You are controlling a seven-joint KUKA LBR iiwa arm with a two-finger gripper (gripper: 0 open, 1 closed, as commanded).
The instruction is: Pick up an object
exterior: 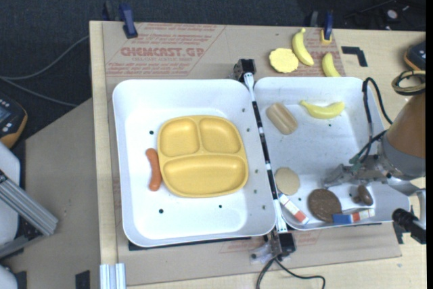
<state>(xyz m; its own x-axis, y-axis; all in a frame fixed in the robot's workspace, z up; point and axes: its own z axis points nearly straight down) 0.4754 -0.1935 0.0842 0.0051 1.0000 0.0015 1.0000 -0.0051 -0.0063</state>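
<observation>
The right bin (308, 88) holds a tan bun (281, 118), a yellow banana (322, 109), a pale round cookie (287, 181), a dark brown round cookie (325, 204), a white and red marker (293, 208), a blue, white and red tube (352, 216) and a small brown piece (365, 195). My gripper (354, 175) hangs low over the right bin's near right part, just above the small brown piece and right of the pale cookie. Nothing shows held in it.
The left bin (135, 145) holds a yellow divided plate (201, 155) with an orange sausage (154, 168) lying beside it on the left. Beyond the right bin, two bananas (302, 47) and a yellow round piece (284, 60) lie on the bench.
</observation>
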